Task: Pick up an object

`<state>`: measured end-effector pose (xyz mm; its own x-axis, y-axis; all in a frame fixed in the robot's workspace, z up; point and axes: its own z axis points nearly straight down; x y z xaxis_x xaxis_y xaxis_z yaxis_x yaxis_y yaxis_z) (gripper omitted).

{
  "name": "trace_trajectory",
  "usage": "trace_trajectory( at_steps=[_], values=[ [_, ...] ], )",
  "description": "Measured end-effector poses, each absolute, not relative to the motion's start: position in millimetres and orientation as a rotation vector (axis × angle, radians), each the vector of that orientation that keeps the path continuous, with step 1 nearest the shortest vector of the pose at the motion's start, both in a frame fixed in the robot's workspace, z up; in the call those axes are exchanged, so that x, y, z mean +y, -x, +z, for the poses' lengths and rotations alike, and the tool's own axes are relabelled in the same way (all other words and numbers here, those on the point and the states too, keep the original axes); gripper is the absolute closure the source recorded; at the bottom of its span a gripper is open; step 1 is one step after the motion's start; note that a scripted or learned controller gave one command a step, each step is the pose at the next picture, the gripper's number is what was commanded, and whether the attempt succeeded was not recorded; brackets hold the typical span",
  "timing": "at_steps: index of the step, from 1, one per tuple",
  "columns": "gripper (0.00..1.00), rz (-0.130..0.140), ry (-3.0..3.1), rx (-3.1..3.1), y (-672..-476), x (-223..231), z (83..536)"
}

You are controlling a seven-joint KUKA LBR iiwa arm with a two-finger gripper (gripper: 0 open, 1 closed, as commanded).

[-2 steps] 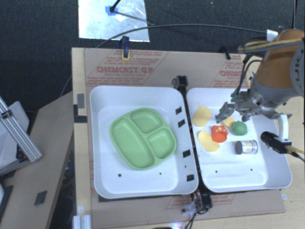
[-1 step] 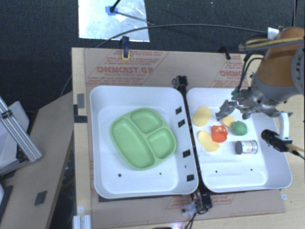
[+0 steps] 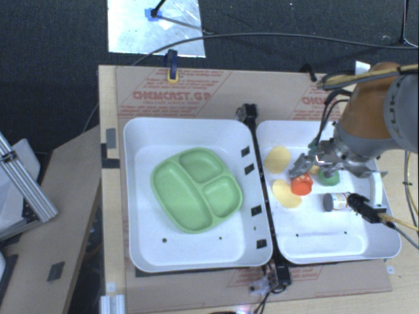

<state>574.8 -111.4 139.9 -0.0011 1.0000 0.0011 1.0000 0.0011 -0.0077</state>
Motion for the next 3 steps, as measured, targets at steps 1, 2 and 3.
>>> trace_trajectory(
  at_steps=[1, 2, 3],
  values=[
    [0.0, 0.004, 2.218, -2.219, -574.5, -111, 85],
    [1.0, 0.004, 2.218, -2.22, -575.7, -112, 95],
    [1.0, -0.002, 2.225, -2.222, -573.2, -117, 155]
  ],
)
